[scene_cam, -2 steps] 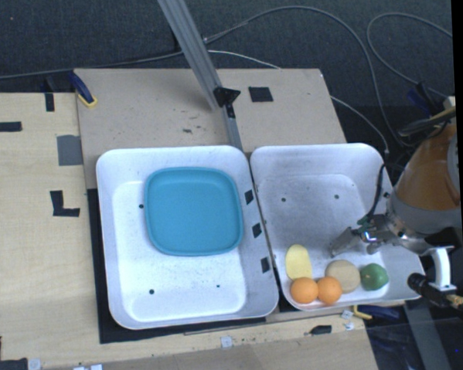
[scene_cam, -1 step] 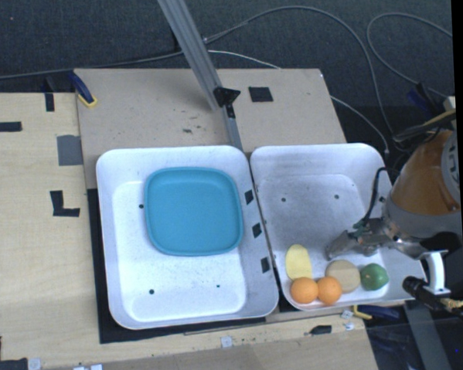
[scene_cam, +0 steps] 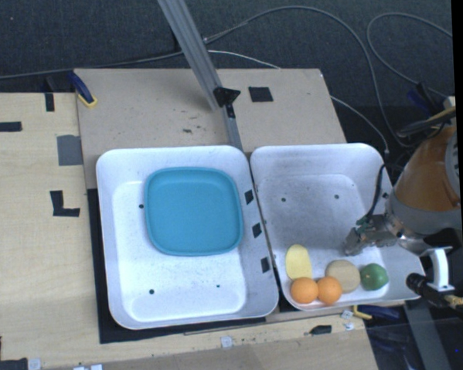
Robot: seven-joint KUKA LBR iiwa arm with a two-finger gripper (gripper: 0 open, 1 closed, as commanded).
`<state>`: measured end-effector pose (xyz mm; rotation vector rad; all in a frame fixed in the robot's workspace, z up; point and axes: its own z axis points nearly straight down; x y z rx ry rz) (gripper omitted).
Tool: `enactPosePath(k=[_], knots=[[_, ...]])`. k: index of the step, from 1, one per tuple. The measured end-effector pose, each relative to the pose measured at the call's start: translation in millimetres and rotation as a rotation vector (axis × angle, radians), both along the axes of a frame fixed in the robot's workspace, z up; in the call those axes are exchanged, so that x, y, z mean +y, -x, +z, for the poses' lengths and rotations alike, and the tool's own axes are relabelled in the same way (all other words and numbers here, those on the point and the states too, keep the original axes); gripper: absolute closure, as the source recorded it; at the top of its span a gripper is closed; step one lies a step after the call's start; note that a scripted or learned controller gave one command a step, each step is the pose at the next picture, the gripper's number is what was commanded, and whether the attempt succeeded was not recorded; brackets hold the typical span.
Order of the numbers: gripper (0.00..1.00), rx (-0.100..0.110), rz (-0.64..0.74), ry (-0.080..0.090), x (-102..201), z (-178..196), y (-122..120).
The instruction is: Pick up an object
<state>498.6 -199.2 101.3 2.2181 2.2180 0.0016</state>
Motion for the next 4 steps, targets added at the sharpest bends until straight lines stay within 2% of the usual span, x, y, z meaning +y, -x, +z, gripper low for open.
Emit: enactPosePath(k=[1, 3, 4], knots=[[1.00, 0.000, 0.000, -0.001, -2, 60, 5], [1.00, 0.002, 0.001, -0.002, -8, 150, 1], [1.00, 0.004, 0.005, -0.004, 44, 156, -20]])
